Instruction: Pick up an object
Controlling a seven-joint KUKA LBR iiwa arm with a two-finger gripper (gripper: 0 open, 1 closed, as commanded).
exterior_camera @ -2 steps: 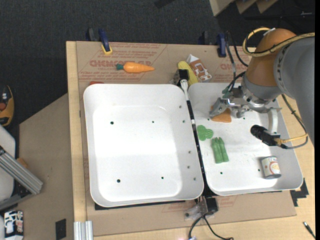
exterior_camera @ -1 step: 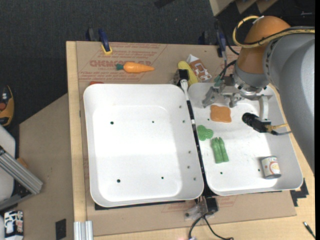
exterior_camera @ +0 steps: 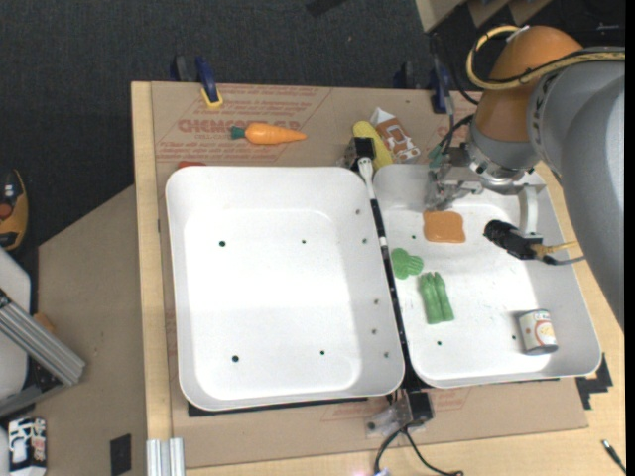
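From where I stand the grey arm (exterior_camera: 593, 137) reaches in from the right and bends down over the far end of the right bin (exterior_camera: 486, 310). Its gripper (exterior_camera: 443, 198) hangs low over that bin's back part. Whether the gripper is apart or together I cannot tell from this angle. Just in front of it, on the bin floor, lies an orange block (exterior_camera: 444, 228), close under the tip; I cannot make out if the two touch. Nearer the divider between the bins sits a small round green piece (exterior_camera: 406, 264), and just beside that, toward the front, a longer green vegetable-like piece (exterior_camera: 436, 298) lies lengthwise. A small can (exterior_camera: 537, 331) lies well apart from these, near the bin's front right corner. The left bin (exterior_camera: 268, 300) sits alongside, edge to edge with the right one. Behind the bins, on the cardboard sheet (exterior_camera: 151, 226), a toy carrot (exterior_camera: 270, 135) lies on its side, and near the back of the divider there is a yellow piece (exterior_camera: 366, 133) beside a small brown and white box (exterior_camera: 398, 139).
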